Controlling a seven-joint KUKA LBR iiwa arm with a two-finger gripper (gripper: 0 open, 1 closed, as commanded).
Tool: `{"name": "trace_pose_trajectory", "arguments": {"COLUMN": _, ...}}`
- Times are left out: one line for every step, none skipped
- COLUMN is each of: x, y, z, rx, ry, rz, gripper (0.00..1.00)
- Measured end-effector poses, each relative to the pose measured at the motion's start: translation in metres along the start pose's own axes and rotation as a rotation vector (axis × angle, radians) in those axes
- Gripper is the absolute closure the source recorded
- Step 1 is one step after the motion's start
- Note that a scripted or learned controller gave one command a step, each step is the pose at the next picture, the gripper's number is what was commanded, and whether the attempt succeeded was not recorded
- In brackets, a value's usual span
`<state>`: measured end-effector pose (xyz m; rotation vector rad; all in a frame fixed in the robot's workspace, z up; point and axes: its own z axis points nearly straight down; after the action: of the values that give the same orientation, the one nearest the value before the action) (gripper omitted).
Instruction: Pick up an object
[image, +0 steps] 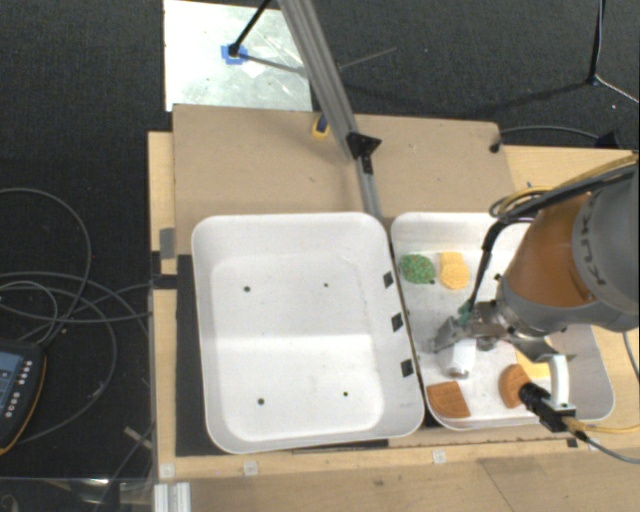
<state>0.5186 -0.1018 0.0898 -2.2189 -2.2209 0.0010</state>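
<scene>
Camera view: two white bins side by side on bench. Left bin (300, 330) bare white floor w/ a few dark dots. Right bin (590, 395) holds the objs. Arm comes in from right, orange band (545, 262) above wrist, gripper (455, 338) low over middle of right bin. Jaw state: can't tell, fingers too blurred. Small white obj (462, 357) just beside/under gripper tip; touching or not, can't tell. Green piece (418, 268) and yellow-orange piece (454, 271) at far left of right bin, just beside each other. Brown-orange piece (449, 400) near left corner. Orange round piece (514, 384) near side, right of it.
</scene>
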Motion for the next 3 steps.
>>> {"name": "trace_pose_trajectory", "arguments": {"x": 0.000, "y": 0.001, "z": -0.011, "rx": -0.004, "ry": 0.000, "rz": 0.000, "gripper": 1.00}}
{"name": "trace_pose_trajectory", "arguments": {"x": -0.008, "y": 0.001, "z": -0.058, "rx": -0.007, "ry": -0.002, "rz": -0.001, "gripper": 1.00}}
{"name": "trace_pose_trajectory", "arguments": {"x": -0.007, "y": 0.004, "z": -0.101, "rx": -0.008, "ry": -0.002, "rz": -0.004, "gripper": 1.00}}
